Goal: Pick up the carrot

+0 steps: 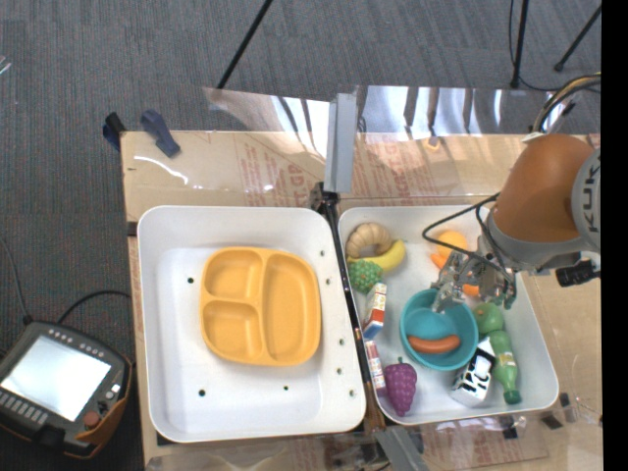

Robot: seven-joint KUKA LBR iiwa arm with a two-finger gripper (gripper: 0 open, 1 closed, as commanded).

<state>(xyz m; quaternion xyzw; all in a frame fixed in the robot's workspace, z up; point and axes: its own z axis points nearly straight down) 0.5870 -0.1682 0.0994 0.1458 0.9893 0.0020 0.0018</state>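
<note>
The carrot (452, 244) is an orange piece lying near the back of the right bin (542, 356), just right of the banana. Its right end runs under my gripper (474, 287). The gripper hangs low over that end, at the back right rim of the teal bowl (422, 318). Its fingers look spread apart, and a bit of orange shows between them. The grey arm with its orange band reaches in from the right and hides the bin's back right corner.
The right bin is crowded: a sausage (434, 342) in the bowl, a banana (393, 255), a bread roll (368, 235), purple grapes (400, 386), a small carton (375, 308), a green bottle (503, 363). The left bin (167, 361) holds a yellow divided plate (260, 305).
</note>
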